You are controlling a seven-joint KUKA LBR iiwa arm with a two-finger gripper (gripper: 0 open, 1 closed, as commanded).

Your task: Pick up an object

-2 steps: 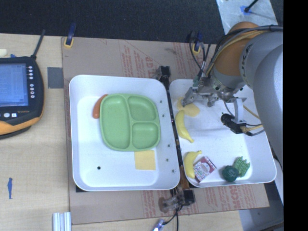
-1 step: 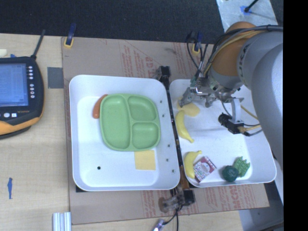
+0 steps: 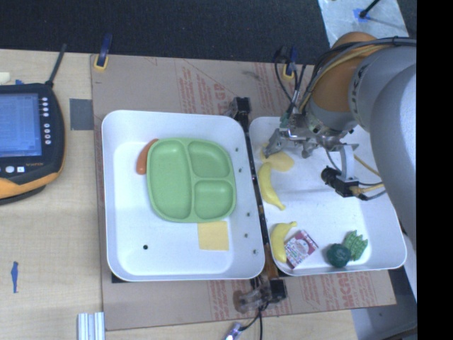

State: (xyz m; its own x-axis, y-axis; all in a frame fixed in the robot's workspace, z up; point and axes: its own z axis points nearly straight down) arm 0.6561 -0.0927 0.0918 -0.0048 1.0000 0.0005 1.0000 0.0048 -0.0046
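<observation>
The gripper (image 3: pixel 287 146) sits low over the far left corner of the right bin (image 3: pixel 375 225). Two thin metal fingers (image 3: pixel 271 147) splay apart in an open stance, with nothing between them. The nearer fingertip sits just beside a pale yellow, soft-edged piece (image 3: pixel 282 162) on the bin floor; contact cannot be confirmed.

Just nearer the camera lies a curved yellow banana (image 3: pixel 270 187), smooth-skinned, running along the left wall of the bin. A second, shorter banana (image 3: pixel 281 238) lies at the near left corner, touching a small red-and-white packet (image 3: pixel 300 248) with a glossy printed face. Near the front rim, a knobbly dark green item (image 3: pixel 338 255) sits beside a leafy green one (image 3: pixel 355 244). The centre of the bin floor is bare white plastic and offers the most open room. A black cable fitting (image 3: pixel 338 180) hangs over the floor below the wrist.

The left bin (image 3: pixel 120 253) is a shallow white tray with rounded corners. It holds a light green, matte compartment plate (image 3: pixel 191 180), an orange-red rounded piece (image 3: pixel 144 157) partly tucked under its far left edge, and a flat yellow square (image 3: pixel 214 236) touching its near edge.

The bins rest on brown cardboard (image 3: pixel 177 76). A handheld pendant (image 3: pixel 25 142) lies at the left.
</observation>
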